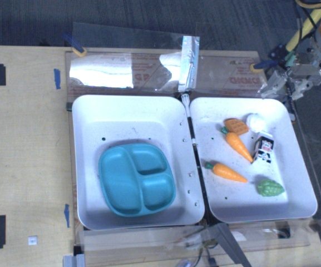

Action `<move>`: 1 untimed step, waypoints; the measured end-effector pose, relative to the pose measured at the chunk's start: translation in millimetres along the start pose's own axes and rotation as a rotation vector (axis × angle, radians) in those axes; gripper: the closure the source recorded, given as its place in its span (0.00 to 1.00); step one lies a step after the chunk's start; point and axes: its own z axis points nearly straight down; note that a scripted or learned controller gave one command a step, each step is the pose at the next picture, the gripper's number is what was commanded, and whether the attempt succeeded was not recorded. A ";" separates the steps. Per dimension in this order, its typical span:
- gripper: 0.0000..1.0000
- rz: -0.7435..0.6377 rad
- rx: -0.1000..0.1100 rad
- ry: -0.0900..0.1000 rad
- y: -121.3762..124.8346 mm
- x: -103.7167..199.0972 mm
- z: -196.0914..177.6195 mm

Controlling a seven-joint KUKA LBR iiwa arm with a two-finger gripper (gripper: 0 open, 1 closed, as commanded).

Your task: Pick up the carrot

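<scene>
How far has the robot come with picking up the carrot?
Nothing looks done yet. Both orange plastic carrots lie loose in the right white bin. The pincer is above the bin's far right corner, holding nothing. Reaching, gripping and lifting are all left.

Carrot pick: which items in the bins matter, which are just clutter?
Job:
upper orange carrot
lower orange carrot
two-finger gripper

Lying about:
blue divided plastic tray
green leafy toy
small white bottle
tan bread-like piece
white round object

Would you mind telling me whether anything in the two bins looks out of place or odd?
Nothing is spilled or broken. One oddity: the right bin holds two carrots, so the target is ambiguous. The blue tray sits slightly askew in the left bin.
</scene>
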 end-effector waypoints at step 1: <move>0.00 -0.011 0.007 0.002 -41.4 51.1 148.4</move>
